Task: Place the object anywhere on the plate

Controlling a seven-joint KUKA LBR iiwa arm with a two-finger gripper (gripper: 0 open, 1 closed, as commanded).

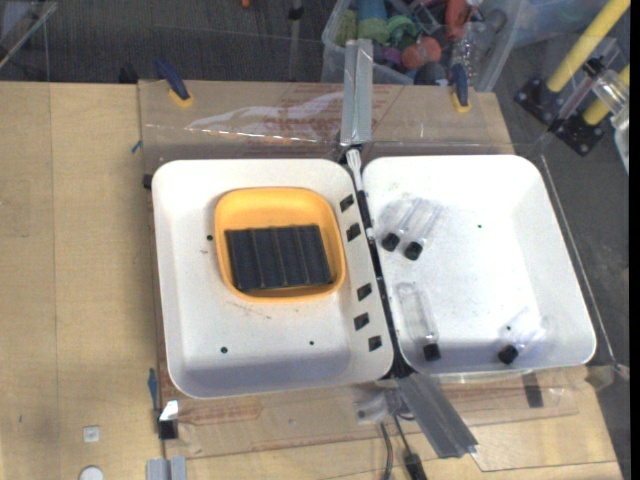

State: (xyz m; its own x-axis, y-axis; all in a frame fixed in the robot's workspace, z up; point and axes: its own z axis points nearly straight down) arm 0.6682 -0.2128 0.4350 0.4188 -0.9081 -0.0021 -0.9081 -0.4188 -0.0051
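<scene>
At the near edge of the wooden bench [70, 268], a grey metal bracket [440, 423] sticks out from under the seam where the two white bins meet. In the near right corner of the right bin [520, 218] lies a clear vial [524, 334], its black cap toward the front wall. A second clear vial [414, 311] lies close to the divider with its cap also toward the front. The left bin [190, 338] holds an orange-yellow plate [235, 208], set a little toward the bin's far side. A black ribbed block [278, 256] lies flat on the plate, well inside the rim and covering most of its floor. A row of small black tabs [360, 268] runs along the divider between the bins. Farther back in the right bin, two more clear vials [410, 223] lie side by side, touching, just beside the divider. Beyond the bins, a metal strip [356, 93] stands along the seam over a clear plastic sheet [270, 118], with a blue clamp [178, 88] at its far left corner. Off the bench's far edge sits a clear tub [420, 18] of coloured toys.
</scene>
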